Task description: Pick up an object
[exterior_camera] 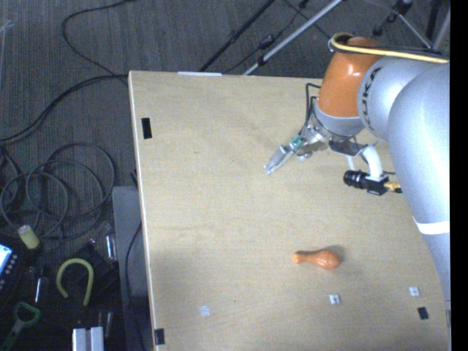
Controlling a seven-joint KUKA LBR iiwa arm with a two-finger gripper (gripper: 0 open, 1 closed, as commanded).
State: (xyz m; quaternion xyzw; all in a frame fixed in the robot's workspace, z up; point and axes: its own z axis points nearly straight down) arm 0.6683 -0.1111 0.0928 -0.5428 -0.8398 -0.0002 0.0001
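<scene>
- nearest the camera, down at about 7 o'clock off the worktop's edge, there's floor clutter: a green U-shaped thing (75, 278), a small yellowish cylinder (28, 236) and loops of black cable (55, 189) on the grey carpet
- the worktop (212, 218) is a plain tan board, mostly bare; a few small black and white markers sit near its edges, like the black tab (146, 128) up at 10 o'clock
- the thing to grab, a small orange pear-shaped object (319, 258), lies on its side at about 5 o'clock on the board; narrow end points toward 9 o'clock; nothing is touching it
- further back, around 2 o'clock, the grey arm (409, 130) comes in from the right with its orange band (347, 86) above the wrist; a little black cylinder (363, 180) sticks out below the wrist
- the gripper (281, 157) angles toward 8 o'clock, well apart from the orange object; honestly can't tell if the fingers are spread or pressed together, too blurry; I see nothing between them
- farthest, at 12 to 1 o'clock, tripod legs (314, 20) and more cable on the carpet
</scene>
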